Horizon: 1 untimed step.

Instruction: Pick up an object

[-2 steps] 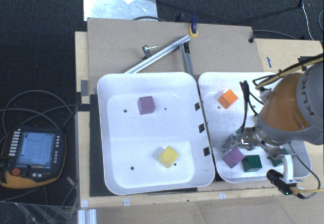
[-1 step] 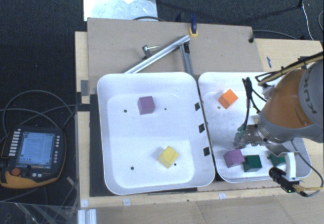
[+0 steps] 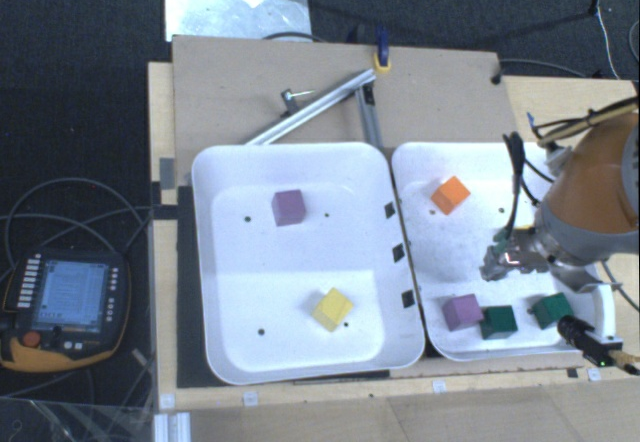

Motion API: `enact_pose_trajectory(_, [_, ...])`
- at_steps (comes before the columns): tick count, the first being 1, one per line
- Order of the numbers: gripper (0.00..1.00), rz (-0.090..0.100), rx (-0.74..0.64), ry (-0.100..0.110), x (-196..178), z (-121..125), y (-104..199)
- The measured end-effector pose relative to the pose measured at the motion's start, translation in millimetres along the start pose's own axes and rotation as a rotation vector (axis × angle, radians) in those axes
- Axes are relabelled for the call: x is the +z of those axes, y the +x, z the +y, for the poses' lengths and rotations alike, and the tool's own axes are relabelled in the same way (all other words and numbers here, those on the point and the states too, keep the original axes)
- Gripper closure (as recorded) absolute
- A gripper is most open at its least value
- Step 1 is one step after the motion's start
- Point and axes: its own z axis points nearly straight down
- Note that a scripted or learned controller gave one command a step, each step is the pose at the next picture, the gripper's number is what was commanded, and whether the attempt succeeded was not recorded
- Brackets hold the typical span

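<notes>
Hovering in the right white bin (image 3: 440, 162), the two-finger gripper (image 3: 497, 264) – finger state impossible to tell – held nothing visible; the purple cube (image 3: 462, 311) sat below, unpicked.

A grey-screened teach pendant with orange casing (image 3: 62, 308) is lying on the dark floor, left of the bench.

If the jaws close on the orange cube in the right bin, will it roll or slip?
The orange cube has flat faces, so it probably will not roll. It looks rigid, likely light. It sits turned diagonally, so unaligned jaws might twist it.
</notes>
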Motion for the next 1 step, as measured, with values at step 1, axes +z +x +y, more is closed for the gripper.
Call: enact_pose_trajectory(1, [1.00,0.001,-0.002,-0.001,-54.0,-3.2,8.1])
